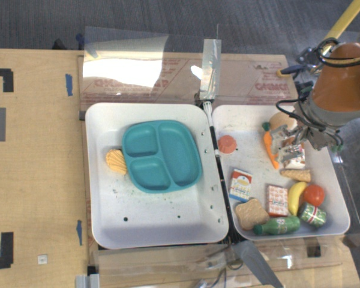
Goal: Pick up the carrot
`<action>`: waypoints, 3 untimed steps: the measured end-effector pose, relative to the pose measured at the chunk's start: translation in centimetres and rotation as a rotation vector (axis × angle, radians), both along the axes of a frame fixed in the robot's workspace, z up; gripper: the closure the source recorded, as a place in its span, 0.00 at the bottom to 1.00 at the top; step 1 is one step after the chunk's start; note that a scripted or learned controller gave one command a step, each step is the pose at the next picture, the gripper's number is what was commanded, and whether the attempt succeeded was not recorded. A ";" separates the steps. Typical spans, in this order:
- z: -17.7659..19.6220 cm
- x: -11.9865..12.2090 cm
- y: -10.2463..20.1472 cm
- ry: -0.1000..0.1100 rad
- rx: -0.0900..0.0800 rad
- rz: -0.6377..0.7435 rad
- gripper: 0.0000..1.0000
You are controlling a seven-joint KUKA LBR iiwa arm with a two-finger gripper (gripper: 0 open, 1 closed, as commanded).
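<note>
From the overhead camera view I see the arm (339, 80) reaching in from the right, its gripper (290, 149) down in the upper part of the right bin (339, 188). The carrot (269, 150) lies on the bin floor just left of the gripper, close against it; I cannot tell whether the fingers are open or closed, or whether they touch the carrot. Elsewhere in that bin I make out a small red round piece (227, 144) near the left wall, two small cartons (240, 184), a slice of bread (250, 213), a banana (296, 197), a tomato (314, 195) and a green bottle (278, 225). The left bin (102, 209) holds a teal divided plate (162, 155) with a yellow shell-shaped piece (116, 160) touching its left edge.
</note>
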State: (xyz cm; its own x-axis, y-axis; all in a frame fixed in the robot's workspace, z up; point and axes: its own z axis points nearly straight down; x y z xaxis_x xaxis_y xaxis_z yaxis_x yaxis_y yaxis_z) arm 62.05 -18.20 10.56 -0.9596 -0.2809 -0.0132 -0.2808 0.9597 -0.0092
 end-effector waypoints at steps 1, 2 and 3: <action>-0.9 -0.3 0.3 0.010 0.005 0.002 0.00; 0.4 0.0 0.4 0.000 0.005 0.002 1.00; 0.3 0.0 0.4 0.001 0.005 0.002 0.00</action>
State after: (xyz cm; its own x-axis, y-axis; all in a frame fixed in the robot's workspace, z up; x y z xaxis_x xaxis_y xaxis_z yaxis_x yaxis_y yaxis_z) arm 62.01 -17.78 10.86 -0.9590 -0.2831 -0.0136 -0.2830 0.9591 -0.0041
